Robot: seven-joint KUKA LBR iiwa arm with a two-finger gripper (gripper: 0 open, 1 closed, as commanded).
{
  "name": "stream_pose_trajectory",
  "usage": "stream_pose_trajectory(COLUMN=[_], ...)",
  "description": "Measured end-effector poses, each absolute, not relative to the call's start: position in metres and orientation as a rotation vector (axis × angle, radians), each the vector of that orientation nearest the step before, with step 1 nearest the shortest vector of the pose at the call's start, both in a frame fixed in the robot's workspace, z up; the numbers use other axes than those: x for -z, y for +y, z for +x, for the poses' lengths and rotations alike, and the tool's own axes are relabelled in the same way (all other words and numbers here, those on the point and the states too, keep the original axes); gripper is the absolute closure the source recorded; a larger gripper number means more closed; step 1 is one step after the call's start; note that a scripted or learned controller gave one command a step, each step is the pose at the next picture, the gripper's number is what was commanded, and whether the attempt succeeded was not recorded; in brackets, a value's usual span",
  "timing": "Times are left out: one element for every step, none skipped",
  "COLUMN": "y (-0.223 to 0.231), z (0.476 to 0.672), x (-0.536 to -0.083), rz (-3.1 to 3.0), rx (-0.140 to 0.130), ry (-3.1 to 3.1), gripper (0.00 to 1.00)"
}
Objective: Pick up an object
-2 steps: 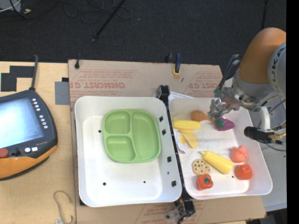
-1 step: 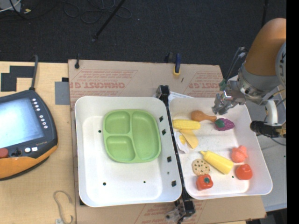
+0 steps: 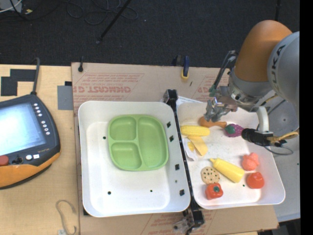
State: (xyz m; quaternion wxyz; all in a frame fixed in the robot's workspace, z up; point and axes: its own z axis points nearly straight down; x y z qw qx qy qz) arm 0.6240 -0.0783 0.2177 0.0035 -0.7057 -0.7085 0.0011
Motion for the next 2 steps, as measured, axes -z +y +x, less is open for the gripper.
stream_pose_trajectory(y=[-0.023, 0.022], z=[0.624, 0.606], x=[-0.223, -0.229], rz=[-2.212, -2.212], rx=[-0.004, -0.005], ry=[-2.222, -2.22], gripper=[1.0, 1.0])
